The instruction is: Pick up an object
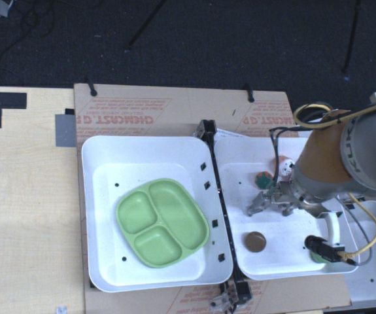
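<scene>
The end effector (261, 205) sits low in the right bin (276, 267), can't tell its grip, and could easily miss the brown disc (256, 241) just below it.

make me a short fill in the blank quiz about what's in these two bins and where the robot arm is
1. The green plate with three compartments lies in the ____ bin.
2. The small round brown disc lies in the ____ bin.
3. The gripper reaches into the ____ bin.
4. The arm wears an ____ band above its wrist.

Missing words: left; right; right; orange
</scene>
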Controlling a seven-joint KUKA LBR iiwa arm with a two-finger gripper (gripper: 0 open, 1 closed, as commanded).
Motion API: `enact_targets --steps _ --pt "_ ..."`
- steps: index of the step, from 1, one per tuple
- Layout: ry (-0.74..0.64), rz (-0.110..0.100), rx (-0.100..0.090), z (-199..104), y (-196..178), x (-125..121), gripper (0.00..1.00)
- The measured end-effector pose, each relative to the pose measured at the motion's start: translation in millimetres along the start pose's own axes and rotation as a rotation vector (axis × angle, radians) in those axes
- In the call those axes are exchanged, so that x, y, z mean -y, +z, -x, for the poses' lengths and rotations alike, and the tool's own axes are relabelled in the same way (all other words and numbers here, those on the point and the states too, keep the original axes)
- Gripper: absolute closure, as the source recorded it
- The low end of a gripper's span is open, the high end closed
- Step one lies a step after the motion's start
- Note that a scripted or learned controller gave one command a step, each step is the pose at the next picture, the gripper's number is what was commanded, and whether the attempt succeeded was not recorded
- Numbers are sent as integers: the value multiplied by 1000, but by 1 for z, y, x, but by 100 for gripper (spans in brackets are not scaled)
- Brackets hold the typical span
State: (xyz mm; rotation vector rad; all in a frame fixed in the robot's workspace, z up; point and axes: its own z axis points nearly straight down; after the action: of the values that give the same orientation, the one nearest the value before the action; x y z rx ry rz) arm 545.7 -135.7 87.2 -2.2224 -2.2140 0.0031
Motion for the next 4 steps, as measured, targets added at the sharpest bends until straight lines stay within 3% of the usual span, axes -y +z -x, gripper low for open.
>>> enact_targets --steps 1,4 --pt "5 1 0 1 -11 0 100" --pt "-4 9 3 0 -173 -17 100"
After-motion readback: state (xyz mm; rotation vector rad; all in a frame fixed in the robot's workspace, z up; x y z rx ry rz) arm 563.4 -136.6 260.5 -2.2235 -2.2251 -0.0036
